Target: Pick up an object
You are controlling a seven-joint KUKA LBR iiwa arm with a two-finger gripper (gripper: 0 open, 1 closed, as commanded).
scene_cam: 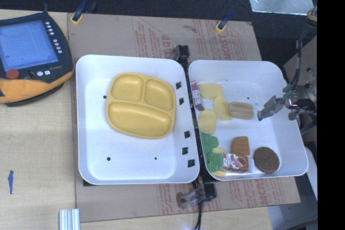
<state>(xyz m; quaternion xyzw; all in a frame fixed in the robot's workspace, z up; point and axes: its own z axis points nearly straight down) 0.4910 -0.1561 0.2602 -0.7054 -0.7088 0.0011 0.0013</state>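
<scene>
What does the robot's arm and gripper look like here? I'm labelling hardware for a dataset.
At the view's right edge, the grey metal two-finger gripper ends in slim dark-grey fingers. Behind it sits a blocky grey wrist with thin dark cables looping above. It is too blurred to read any markings.

Robot lab, teach pendant (29,59), clamped cardboard bench (161,35), white bins (91,164)

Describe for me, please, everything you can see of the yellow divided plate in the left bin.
The yellow divided plastic plate lies flat, right side up, in the left shallow white bin, towards its upper middle. It is rounded, turned slightly askew, with three compartments: two smaller ones at the top and one long one below. It looks like smooth, matte moulded plastic with raised ridges between sections. Nothing lies in it. It touches only the bin floor.
</scene>
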